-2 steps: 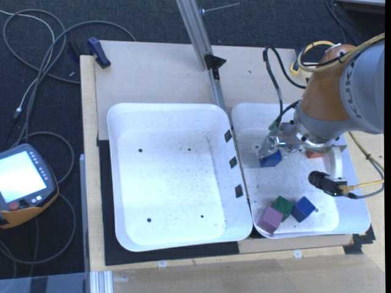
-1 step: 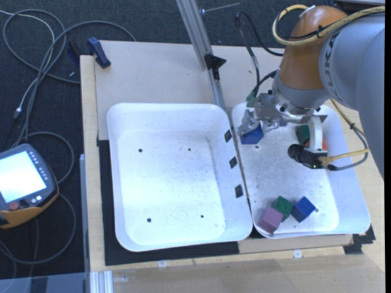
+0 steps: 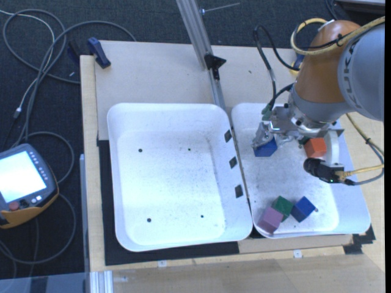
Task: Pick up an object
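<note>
Two white bins sit side by side. Over the right bin point(image 3: 348, 221), the grey-and-orange arm's gripper point(image 3: 267, 140) pinches a blue block point(image 3: 265, 148) between its fingers, partly hiding it. An orange block point(image 3: 316, 146) peeks from under the wrist. Near the front edge lie pink point(image 3: 271, 218), green point(image 3: 282, 205) and blue point(image 3: 303, 209) cubes.

Your arm point(image 3: 342, 60) comes in from the right edge of the view, its grey body bending downward and its orange band sitting broad and rounded just above the wrist. You can see the wrist turned down toward the worktop, with cables looping over the top of the orange section and trailing off to the right. Your gripper point(image 3: 267, 140) hangs at the lower left of the wrist, pointing down, with a blue block between its jaws.
</note>
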You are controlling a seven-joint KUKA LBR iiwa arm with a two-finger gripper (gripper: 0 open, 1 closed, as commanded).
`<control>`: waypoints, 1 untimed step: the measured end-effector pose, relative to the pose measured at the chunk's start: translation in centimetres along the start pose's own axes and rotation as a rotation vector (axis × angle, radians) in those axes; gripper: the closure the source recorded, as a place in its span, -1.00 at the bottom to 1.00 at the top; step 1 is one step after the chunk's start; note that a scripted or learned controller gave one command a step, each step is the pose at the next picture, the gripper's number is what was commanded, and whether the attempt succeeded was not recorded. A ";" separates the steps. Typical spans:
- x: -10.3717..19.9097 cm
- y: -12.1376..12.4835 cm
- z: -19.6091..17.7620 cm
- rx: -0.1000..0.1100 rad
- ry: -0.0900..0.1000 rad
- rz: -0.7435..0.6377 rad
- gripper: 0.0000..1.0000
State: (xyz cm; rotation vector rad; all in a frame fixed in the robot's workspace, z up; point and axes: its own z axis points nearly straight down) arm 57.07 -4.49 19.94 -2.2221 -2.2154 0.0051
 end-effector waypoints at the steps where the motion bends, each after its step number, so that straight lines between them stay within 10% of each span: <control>1: 8.5 -0.1 0.0 -0.002 0.004 -0.013 1.00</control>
